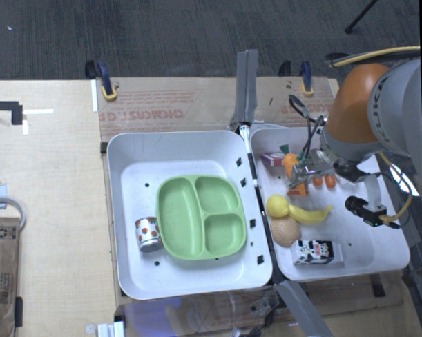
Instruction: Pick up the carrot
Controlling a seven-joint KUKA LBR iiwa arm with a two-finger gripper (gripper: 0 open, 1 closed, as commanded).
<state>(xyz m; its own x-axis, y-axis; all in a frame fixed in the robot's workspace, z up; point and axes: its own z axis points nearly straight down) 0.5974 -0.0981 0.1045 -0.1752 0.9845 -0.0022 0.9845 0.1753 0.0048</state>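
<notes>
The carrot (291,162) is an orange piece in the right bin (380,252), near its back left, next to a small pink box (271,159). My gripper (302,173) reaches down from the grey and orange arm (354,114) and sits right over the carrot's lower half, covering its middle. More orange shows just below the gripper, at the carrot's lower end (298,189). Whether the carrot is held is unclear from this angle.
A lemon (277,205), a banana (311,213), a tan round object (285,231) and a black-and-white carton (315,251) lie in front of the carrot. Two small orange bits (324,182) lie right of the gripper. The left bin (131,271) holds a green divided plate (201,216) and a small can (148,233).
</notes>
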